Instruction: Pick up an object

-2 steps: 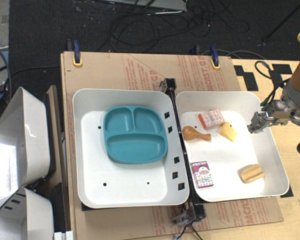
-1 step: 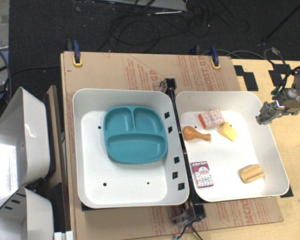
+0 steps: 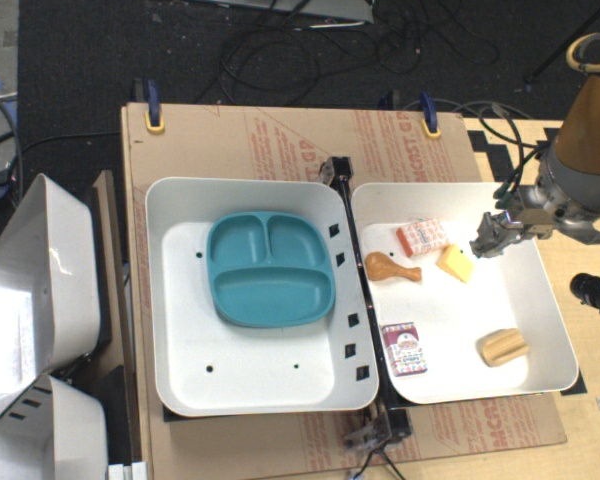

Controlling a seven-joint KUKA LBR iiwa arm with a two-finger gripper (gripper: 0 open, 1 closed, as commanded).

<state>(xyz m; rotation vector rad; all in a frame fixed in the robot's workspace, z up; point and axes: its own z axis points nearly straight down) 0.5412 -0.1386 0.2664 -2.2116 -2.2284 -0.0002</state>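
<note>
The right bin point(image 3: 540, 298) holds several small items: a pink-red wrapped block point(image 3: 422, 236), a brown drumstick-shaped piece point(image 3: 391, 267), a yellow wedge point(image 3: 456, 263), a tan bread-like piece point(image 3: 503, 347) and a small red and white packet point(image 3: 405, 348). My gripper point(image 3: 487, 239) hangs over the bin's upper right part, just right of the yellow wedge and slightly above it. Nothing shows between its fingers.
The left bin point(image 3: 180, 298) carries a teal divided plate point(image 3: 271, 268). A black divider with clips runs between the two bins point(image 3: 355, 298). Both bins rest on a cardboard sheet point(image 3: 280, 133). White containers point(image 3: 35, 288) stand at the far left.
</note>
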